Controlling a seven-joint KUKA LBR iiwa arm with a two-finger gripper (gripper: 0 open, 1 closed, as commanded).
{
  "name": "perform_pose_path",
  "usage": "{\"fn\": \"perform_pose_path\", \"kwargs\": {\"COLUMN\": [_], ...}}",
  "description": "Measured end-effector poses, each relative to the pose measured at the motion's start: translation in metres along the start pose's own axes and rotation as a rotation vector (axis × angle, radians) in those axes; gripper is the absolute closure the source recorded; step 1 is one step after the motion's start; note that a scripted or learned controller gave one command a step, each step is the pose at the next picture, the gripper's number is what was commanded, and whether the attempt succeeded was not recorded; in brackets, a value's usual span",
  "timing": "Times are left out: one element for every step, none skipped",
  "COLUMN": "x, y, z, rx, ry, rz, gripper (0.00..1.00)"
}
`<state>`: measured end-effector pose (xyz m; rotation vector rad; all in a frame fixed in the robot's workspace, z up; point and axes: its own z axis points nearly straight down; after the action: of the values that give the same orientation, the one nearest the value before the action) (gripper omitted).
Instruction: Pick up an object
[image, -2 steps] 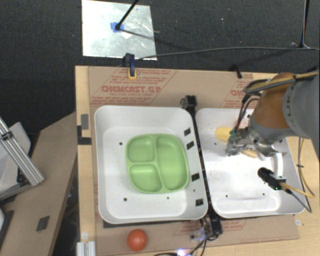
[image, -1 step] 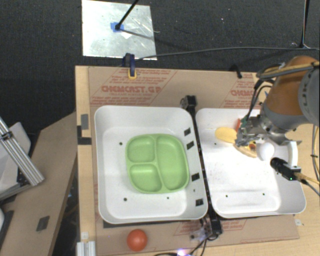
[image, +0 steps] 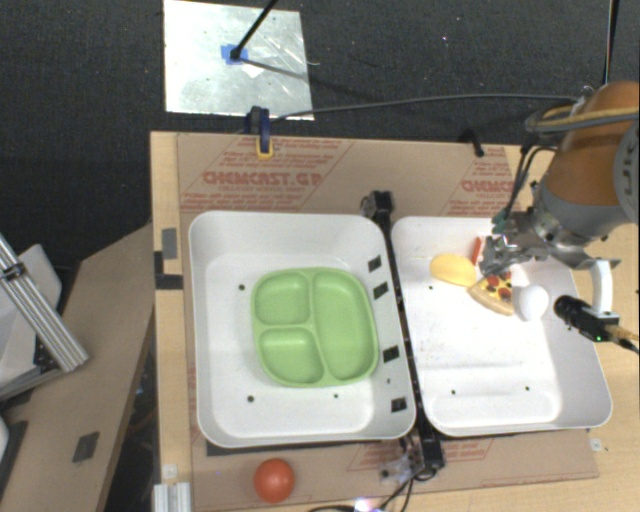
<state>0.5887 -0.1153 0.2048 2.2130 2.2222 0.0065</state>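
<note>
Reaching in from the right, the grey arm (image: 590, 170) with its orange band hangs over the far part of the right bin (image: 500, 400), and its claw (image: 497, 262) points down among a small cluster of toy foods there. Whether the claw is wide or narrow cannot be told from this slanted view, since its tips blur into the things beneath it.

Just left of the claw lies a yellow lemon-like piece (image: 453, 268). Below the claw, touching or nearly touching it, rests a pizza slice (image: 492, 293) with red dots on its tan face, and just beside that slice on the right sits a white egg-shaped ball (image: 530, 301). A sliver of something red (image: 478, 248) shows by the claw's left side; what it is cannot be made out.

The left bin (image: 215, 290) carries a green divided plate (image: 314, 326) with three compartments, lying flat near its middle. Both bins sit on a brown cardboard sheet (image: 330, 170) on the desk. An orange-red ball (image: 274, 479) rests on the sheet's near edge, outside the bins, below the left one.
</note>
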Motion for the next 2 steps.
{"fn": "perform_pose_path", "kwargs": {"x": [0.0, 0.051], "y": [0.001, -0.004], "z": [-0.026, -0.035], "rx": [0.002, 0.004], "ry": [0.0, 0.003], "rz": [-0.001, -0.005], "gripper": [1.0, 1.0]}}
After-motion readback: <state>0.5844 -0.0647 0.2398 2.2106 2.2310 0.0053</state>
